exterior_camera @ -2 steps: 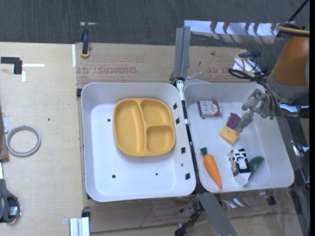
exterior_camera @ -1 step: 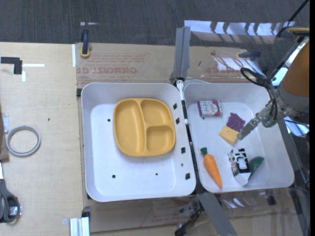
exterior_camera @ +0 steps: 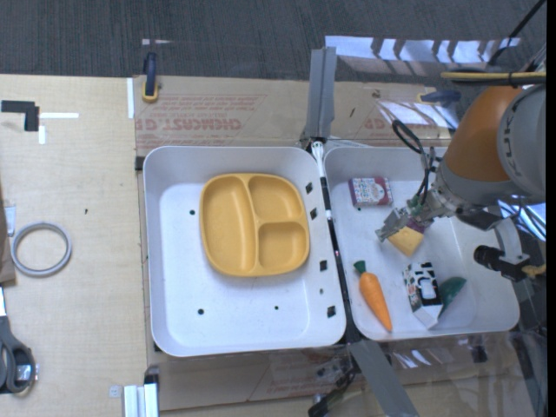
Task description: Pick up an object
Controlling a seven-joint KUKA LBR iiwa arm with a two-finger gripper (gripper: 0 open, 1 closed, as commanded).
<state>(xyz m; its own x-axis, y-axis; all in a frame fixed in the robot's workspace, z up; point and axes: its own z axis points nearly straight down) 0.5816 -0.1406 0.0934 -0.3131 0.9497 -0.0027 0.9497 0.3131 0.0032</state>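
A light wooden bench point(exterior_camera: 69, 181) with a strip of brown cardboard point(exterior_camera: 217, 111) at its far side is seen under two shallow white bins, set side by side and touching along their inner walls. A roll of grey tape point(exterior_camera: 40, 248) lies on the bench, well apart from the bins.

Left bin point(exterior_camera: 174, 320): one yellow divided plate point(exterior_camera: 254, 224) with three compartments is held, lying flat toward the far half.

Right bin point(exterior_camera: 486, 311): a small pink-and-white packet point(exterior_camera: 370, 190) is seen near the far wall; an orange carrot point(exterior_camera: 375, 301) lies near the inner wall; a black-and-white carton point(exterior_camera: 423, 290) lies just beside a dark green item point(exterior_camera: 453, 288) toward the near wall; a yellow block point(exterior_camera: 406, 241) lies in the middle.

The gripper point(exterior_camera: 401, 225) is lowered over the middle of the right bin, directly at the far edge of the yellow block and apparently touching it. Whether the block is clamped cannot be told. The carrot and carton lie nearer the camera than the gripper, apart from it.
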